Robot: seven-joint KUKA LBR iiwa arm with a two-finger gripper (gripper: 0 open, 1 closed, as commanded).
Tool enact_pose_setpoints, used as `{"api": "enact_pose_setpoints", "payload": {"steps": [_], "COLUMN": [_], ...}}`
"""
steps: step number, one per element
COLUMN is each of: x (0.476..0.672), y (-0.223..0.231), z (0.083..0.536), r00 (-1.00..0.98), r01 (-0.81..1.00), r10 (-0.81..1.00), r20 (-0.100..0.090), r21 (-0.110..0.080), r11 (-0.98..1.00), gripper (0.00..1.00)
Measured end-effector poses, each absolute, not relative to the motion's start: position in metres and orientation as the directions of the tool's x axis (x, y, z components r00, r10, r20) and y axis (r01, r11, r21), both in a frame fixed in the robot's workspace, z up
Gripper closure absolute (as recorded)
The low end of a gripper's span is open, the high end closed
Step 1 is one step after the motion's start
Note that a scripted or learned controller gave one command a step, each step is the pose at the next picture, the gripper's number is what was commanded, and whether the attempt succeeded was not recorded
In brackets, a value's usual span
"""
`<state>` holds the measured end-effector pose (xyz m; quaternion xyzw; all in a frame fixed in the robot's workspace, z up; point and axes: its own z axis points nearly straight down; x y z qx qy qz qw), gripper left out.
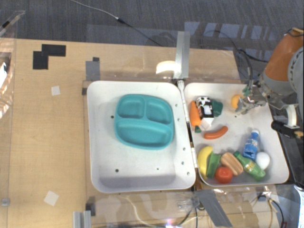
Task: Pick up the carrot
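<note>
Well left of the gripper (247,102), across the bin (280,175): carrot (194,114), lying against the divider beside a cow toy (205,107). Likely light, rigid, smooth; grasp across mid-body. Finger state: cannot tell.

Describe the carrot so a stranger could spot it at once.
Look in the right bin, at its left wall. The carrot lies there beside a black-and-white cow toy. It is the plain orange tapered piece; the nearby sausage is redder and curved.
</note>
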<state>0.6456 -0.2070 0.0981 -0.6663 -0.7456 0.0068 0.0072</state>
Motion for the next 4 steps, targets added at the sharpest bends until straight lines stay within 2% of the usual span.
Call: {"api": "enact_pose_setpoints", "payload": {"steps": [1, 2, 3, 4], "x": [0.67, 0.6, 0.533, 0.515], "y": [-0.138, -0.179, -0.097, -0.097], "z": [0.088, 0.11, 0.121, 0.09], "r00": [0.082, -0.156, -0.074, 0.159], "r01": [0.997, 0.988, 0.997, 0.987], "r10": [0.997, 0.988, 0.997, 0.987], "r20": [-0.002, -0.003, 0.001, 0.002], "r21": [0.007, 0.006, 0.004, 0.016], "r11": [-0.082, 0.156, 0.074, -0.159], "gripper": [0.0, 0.0, 0.0, 0.0]}}
